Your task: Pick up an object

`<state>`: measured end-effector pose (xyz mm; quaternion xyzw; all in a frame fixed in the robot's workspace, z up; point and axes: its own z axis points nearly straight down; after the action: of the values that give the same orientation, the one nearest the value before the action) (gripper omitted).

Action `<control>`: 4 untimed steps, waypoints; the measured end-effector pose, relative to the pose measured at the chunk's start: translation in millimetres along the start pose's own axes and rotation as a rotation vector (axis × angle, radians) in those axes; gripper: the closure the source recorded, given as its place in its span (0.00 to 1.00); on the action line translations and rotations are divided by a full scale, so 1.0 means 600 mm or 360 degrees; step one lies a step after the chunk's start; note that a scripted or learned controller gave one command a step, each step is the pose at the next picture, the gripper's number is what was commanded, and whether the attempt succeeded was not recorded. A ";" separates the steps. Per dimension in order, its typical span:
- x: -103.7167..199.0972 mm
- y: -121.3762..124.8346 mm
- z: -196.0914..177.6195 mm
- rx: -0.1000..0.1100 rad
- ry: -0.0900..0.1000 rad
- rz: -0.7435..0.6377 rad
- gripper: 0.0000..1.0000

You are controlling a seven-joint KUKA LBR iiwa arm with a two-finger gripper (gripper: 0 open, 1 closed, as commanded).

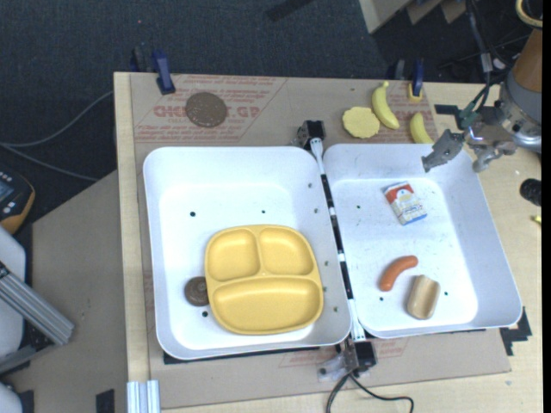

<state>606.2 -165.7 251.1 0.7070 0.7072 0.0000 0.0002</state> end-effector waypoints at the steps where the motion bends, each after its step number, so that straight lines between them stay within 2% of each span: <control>1: -0.008 -0.076 0.174 0.0020 0.0006 0.0005 0.00; 2: 0.065 -0.142 0.253 0.0015 0.0008 -0.0001 0.00; 3: 0.104 -0.212 0.280 0.0012 0.0006 0.0001 0.00; 4: 0.101 -0.207 0.260 -0.0003 -0.0001 0.0003 1.00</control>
<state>482.1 -105.4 95.0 0.7077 0.7065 0.0003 0.0011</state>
